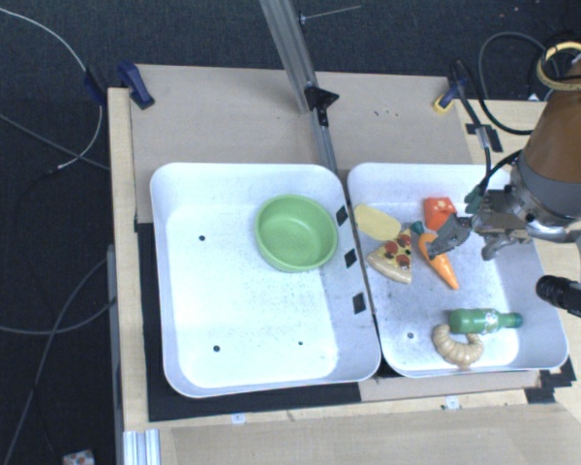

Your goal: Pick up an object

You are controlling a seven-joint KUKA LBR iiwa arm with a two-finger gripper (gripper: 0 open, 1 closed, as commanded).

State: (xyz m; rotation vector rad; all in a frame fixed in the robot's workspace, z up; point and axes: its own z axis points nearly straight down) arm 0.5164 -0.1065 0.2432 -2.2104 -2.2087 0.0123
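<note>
The orange carrot [442, 263] lies tilted in the right bin [523, 349], its green top toward a red piece [439, 208] near the bin's far wall. My tool [470, 242] hangs just beside and over the carrot, fingers spread apart with nothing between them. Left of the carrot sit a pizza slice [394, 258] and a pale yellow piece [378, 223], close together. Nearer the front wall a green bottle [482, 321] lies on its side, touching a tan curled piece [459, 346]. The left bin [213, 356] holds a green bowl [296, 232], upright. Both bins rest on the tabletop [223, 114].
</note>
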